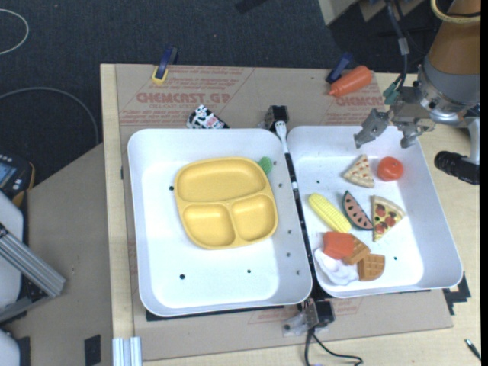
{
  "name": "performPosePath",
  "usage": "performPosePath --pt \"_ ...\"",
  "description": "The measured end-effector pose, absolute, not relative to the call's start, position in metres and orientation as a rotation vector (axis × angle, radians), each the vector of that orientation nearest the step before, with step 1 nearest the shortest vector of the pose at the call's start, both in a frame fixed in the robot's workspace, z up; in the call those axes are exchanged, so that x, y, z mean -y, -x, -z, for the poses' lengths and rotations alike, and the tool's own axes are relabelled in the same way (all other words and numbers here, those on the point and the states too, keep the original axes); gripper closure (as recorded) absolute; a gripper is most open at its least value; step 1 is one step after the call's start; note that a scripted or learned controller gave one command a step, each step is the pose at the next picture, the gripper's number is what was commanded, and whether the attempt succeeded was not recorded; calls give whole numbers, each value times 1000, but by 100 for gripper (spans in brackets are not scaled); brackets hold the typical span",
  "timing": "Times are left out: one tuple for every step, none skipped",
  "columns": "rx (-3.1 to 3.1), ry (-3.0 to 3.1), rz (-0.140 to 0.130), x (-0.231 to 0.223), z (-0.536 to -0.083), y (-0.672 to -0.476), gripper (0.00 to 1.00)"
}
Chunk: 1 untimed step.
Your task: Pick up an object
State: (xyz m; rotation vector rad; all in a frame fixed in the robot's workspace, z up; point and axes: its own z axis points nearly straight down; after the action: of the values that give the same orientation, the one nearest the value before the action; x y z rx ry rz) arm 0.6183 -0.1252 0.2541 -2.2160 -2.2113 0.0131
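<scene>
My gripper (390,132) hangs over the far edge of the right bin (435,227), open, with nothing between its two grey fingers (371,130). Below it in that bin lie a pizza wedge (359,171), a red tomato (390,168), a corn cob (329,212), a watermelon slice (355,210), a second pizza slice (385,216), a red piece (338,245), a waffle (370,266) and something white (334,270). The tomato and the near pizza wedge sit just below the fingertips, apart from them.
The left bin (152,265) holds a yellow divided plate (226,201) with a small green piece (265,164) at its far right corner. Outside the bins, an orange carrot (350,81), a black-and-white toy (206,118) and clamps lie on the cardboard.
</scene>
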Motion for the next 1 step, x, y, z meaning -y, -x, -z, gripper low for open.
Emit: performPosePath --pt "2221 2221 -1 125 -261 -620 0"
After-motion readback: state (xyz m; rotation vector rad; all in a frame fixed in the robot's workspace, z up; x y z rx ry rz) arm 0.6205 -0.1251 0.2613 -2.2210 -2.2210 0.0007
